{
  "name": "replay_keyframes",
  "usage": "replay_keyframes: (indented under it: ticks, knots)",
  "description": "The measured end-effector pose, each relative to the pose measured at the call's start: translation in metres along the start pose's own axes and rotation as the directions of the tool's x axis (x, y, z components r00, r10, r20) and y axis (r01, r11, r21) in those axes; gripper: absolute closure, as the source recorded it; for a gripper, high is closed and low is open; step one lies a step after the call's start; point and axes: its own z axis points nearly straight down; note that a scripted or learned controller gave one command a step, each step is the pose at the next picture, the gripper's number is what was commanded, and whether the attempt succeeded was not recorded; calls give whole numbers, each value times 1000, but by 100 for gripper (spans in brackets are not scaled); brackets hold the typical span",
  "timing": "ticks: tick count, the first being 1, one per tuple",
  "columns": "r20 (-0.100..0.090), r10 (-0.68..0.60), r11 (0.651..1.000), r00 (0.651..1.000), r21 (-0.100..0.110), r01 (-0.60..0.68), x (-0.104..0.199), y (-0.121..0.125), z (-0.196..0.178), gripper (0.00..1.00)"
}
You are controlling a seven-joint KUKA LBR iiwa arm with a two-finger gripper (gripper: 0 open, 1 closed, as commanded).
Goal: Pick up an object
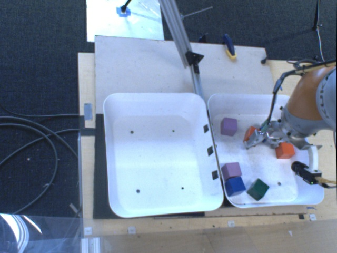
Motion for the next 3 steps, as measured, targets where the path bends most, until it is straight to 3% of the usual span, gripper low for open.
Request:
replay_keyframes:
  ticks: [3]
  knots:
    - [-2, -6, 1000, 1000, -1, 6, 4, 1, -2, 0]
